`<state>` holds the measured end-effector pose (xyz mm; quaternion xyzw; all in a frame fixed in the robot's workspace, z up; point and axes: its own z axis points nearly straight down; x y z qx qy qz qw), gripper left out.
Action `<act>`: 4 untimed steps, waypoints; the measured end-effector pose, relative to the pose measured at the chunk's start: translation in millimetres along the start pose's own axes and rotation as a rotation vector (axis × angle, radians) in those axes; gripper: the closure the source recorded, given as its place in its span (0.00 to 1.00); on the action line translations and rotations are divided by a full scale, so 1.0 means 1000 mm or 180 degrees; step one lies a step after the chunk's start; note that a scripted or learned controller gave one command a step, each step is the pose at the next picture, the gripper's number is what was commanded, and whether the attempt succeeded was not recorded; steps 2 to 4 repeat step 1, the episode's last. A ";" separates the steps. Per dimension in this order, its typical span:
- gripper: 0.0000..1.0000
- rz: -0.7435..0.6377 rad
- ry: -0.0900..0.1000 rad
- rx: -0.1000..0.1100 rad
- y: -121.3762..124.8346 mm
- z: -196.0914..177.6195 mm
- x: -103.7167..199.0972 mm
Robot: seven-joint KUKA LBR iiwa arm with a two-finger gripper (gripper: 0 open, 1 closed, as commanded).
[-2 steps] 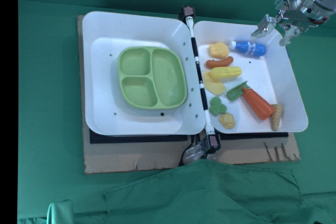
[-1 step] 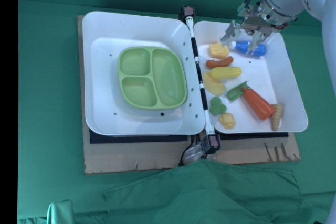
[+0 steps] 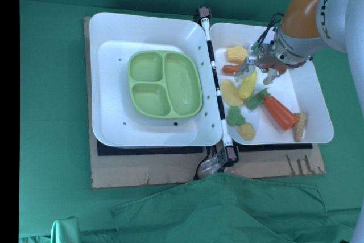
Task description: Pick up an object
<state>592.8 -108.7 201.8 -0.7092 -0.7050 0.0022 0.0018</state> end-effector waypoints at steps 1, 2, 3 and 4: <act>1.00 0.0004 -0.0008 -0.0050 0.004 -0.017 -0.001; 1.00 0.0004 -0.0008 -0.0050 0.004 -0.017 -0.001; 1.00 0.0004 -0.0008 -0.0050 0.004 -0.017 -0.001; 1.00 0.0004 -0.0008 -0.0050 0.004 -0.017 -0.001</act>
